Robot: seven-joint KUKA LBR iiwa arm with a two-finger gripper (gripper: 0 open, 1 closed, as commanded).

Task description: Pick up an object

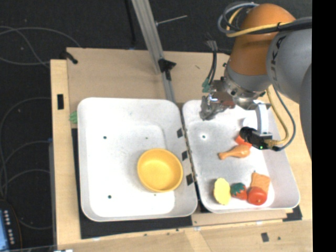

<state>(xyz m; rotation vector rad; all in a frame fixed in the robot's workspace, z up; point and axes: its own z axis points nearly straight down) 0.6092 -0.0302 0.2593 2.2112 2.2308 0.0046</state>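
Bins sat side by side on the tabletop (121,72), the left bin (100,119) holding a yellow bowl (159,169) toward its near right part, upright with its opening up. The right bin (210,156) carried the small things: an orange chicken drumstick toy (236,151) lay near its middle, its thin end pointing left; at the near edge a yellow lemon-like piece (222,191) lay just beside a small green piece (239,187), which touched a red tomato (256,195), and an orange block (260,181) sat against the tomato's far side. A small red-orange item (241,139) showed just beside a black fitting (257,138) on the arm's cabling. The grey arm (294,62) with its orange band (257,41) reached in from the right, and the pincer (210,108) hung at the far left corner of the right bin, well apart from the drumstick and the cluster at the near edge. Nothing could be seen between its fingers, and whether they stood apart or together could not be told at this angle. A metal rail (149,30) slanted across the tabletop's far side, ending between the two bins.
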